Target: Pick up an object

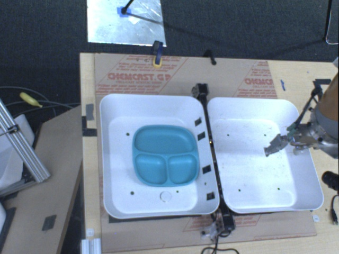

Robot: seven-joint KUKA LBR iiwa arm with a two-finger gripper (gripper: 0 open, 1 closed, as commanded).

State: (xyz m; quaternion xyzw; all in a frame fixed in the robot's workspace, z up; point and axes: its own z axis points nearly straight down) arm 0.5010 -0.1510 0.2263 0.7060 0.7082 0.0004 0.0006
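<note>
Here is the bench (pixel 175 70), a board covered in brown printed sheeting, carrying two shallow white bins side by side across its middle. The left bin (pixel 114 110) holds the one thing worth picking: a blue plate (pixel 164 155) with three compartments, one wide section toward the far side and two smaller ones toward the near side. It lies flat in the middle of that bin's floor, a touch nearer the front rim than the back, clear of every wall. Over to the right bin (pixel 249 194), where the floor is bare white apart from a few small dark holes. The arm (pixel 328 115) comes in across that bin's right rim, grey body with its upper part just inside the picture's edge. At its tip, the gripper (pixel 271 148) hangs over the right half of the right bin, pointing left toward the bin's centre, well apart from the plate. Its fingers (pixel 275 143) read as one dark grey wedge from here, so whether they stand parted or pressed together I cannot tell; nothing can be seen between them. Between the bins runs a dark strip with black clips (pixel 202 136).
</note>
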